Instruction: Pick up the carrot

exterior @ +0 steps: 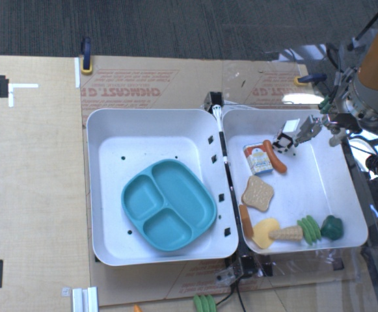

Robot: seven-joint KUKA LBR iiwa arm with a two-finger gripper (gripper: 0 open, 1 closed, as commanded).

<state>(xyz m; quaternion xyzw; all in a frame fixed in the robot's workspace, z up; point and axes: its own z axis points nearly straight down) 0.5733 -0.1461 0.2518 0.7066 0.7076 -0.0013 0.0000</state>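
Carrot along right bin's left wall, beside toast.

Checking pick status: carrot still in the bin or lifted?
In the bin. The carrot lies flat along the right bin's left wall; the gripper is apart from it.

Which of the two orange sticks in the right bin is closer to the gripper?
The one beside the small carton, just below the gripper; the other lies along the bin's left wall.
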